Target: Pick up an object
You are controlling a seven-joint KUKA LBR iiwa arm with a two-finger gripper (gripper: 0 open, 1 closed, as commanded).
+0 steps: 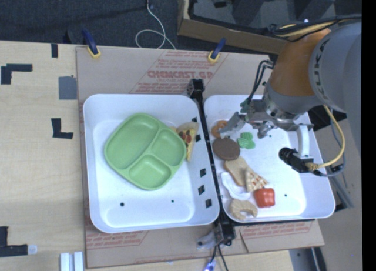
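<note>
1. Pictured from above: two shallow white bins side by side on a bench, left bin [97,205] carrying a green divided plate [145,151] near its middle, with a pizza-slice toy [188,136] wedged against its right wall.
2. Seen in the right bin [320,202], clustered along its left wall: an orange ring-shaped piece [220,126] toward the far corner, a brown round disc [225,149] just below it, a small green piece [245,141] beside the disc, then tan bread-like pieces [237,171], a red block [265,197] and a pale piece [242,208] toward the near edge.
3. Reaching in from the right, grey arm with orange band [296,70] hanging over the far half of the right bin, gripper [251,124] low above the green piece and the disc.
4. Fingers apparently parted and holding nothing; poor view under the wrist, so spread hard to judge.
5. Step in hand, by the look of it: lining up for a descent on the small green piece, nearest the fingertips.
6. Worth doing well: centre the gap over the green piece, keep clear of the touching disc, go straight down, close only once both fingers flank it.
7. Risk: crowded pile nearby, so a skewed approach likely nudges neighbours instead of gripping.
</note>
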